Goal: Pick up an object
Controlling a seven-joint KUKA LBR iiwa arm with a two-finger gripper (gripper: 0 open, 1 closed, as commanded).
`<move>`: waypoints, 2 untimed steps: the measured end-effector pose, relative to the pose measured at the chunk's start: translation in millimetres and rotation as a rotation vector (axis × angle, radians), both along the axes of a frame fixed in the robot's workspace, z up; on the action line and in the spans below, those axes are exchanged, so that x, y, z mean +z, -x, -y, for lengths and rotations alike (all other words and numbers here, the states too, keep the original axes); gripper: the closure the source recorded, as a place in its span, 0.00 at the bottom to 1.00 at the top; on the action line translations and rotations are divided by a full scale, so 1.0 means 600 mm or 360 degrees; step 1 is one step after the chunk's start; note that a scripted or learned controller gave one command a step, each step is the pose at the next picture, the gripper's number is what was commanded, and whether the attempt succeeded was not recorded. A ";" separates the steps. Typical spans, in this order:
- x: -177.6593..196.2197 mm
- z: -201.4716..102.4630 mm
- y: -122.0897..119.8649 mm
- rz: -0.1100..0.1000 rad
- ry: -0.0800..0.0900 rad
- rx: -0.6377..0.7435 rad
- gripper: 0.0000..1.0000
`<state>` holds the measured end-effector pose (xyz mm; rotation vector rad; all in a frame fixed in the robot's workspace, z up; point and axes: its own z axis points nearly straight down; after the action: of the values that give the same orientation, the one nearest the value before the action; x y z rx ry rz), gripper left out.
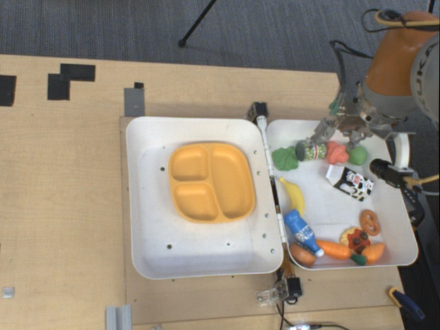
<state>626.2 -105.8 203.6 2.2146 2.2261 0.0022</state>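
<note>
The scene is evenly and brightly lit from above, with no harsh shadows cast. Soft, faint shading is seen along the inner walls of the left bin [137, 205] and under the yellow divided plate [210, 182]. The white bin surfaces are rendered slightly washed out, though no strong glare is produced. A mild overall softness is noted, and the small toys in the right bin [405, 249] are only coarsely resolved. The arm's orange band [395, 64] is slightly blurred.

Small toys [335, 198] lie scattered across the right bin [405, 249].
</note>
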 end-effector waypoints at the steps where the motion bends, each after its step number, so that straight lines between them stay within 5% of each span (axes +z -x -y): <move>1: -0.179 -0.002 -0.067 0.0004 0.0002 0.0236 0.00; 2: -0.193 0.025 -0.011 0.0012 0.0003 0.0240 0.00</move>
<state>632.8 -120.6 88.1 2.0361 2.3815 0.0089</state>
